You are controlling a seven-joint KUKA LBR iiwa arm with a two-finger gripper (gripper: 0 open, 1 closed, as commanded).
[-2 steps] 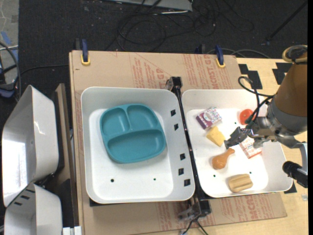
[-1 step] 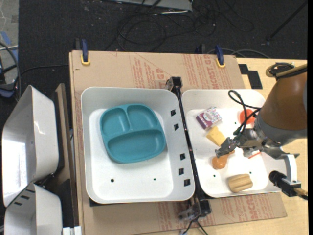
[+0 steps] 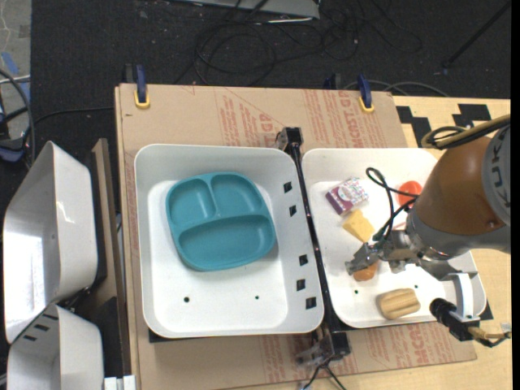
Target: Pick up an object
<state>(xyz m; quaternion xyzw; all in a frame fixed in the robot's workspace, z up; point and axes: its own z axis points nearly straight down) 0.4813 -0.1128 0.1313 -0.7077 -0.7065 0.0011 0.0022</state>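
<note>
Where clutter (yellow wedge [image 3: 358, 227], bread roll [image 3: 397, 303]) crowds, the end effector [image 3: 363, 265] hovers.

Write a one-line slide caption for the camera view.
Arm reaches into right bin, pincer low over an orange item among small objects; teal plate lies in left bin.

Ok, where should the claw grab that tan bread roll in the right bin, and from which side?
Probably from straight above, closing across the narrow width of the bread roll. It lies flat with its long axis roughly left to right, apart from the other items, and the right bin's front wall sits close behind it.
</note>
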